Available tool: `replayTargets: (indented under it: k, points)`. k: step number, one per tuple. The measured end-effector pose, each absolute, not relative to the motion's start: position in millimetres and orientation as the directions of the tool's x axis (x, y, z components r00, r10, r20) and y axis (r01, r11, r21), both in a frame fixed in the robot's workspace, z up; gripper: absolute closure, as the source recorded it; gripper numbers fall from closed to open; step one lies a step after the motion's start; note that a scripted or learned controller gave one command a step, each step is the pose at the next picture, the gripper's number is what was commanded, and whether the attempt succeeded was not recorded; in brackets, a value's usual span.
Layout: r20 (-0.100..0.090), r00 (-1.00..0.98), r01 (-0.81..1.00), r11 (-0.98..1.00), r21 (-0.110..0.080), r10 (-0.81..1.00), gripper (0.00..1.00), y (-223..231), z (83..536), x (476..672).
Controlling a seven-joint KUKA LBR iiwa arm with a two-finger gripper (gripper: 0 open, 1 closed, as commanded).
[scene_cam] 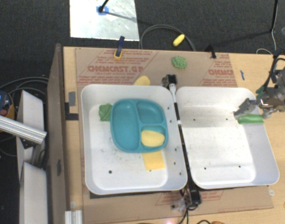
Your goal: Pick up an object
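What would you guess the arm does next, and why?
Probably lift straight up, slowly. The gripper sits at the right bin's far right edge with a green object right beneath its fingers; whether it truly grips is unclear, so a small lift would show it.

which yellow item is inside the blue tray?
The rounded yellow lump, in the lower right compartment of the blue tray. The flat yellow slab lies on the bin floor below the tray.
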State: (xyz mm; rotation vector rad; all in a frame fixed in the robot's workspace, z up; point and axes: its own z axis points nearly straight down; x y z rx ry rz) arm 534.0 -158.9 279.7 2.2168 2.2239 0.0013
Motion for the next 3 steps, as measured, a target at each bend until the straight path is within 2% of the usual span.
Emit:
replayTargets:
  k: [1, 2, 3]
  points:
    - [0.002, -0.007, 1.0, 0.007, -0.002, 1.0, 0.0, -130, 205, 543.5]
    - [-0.001, 0.0, 1.0, 0.0, -0.002, 1.0, 0.0, -169, 96, 573.5]
    - [-0.001, -0.003, 1.0, 0.003, 0.003, 1.0, 1.0, -167, 113, 574.5]
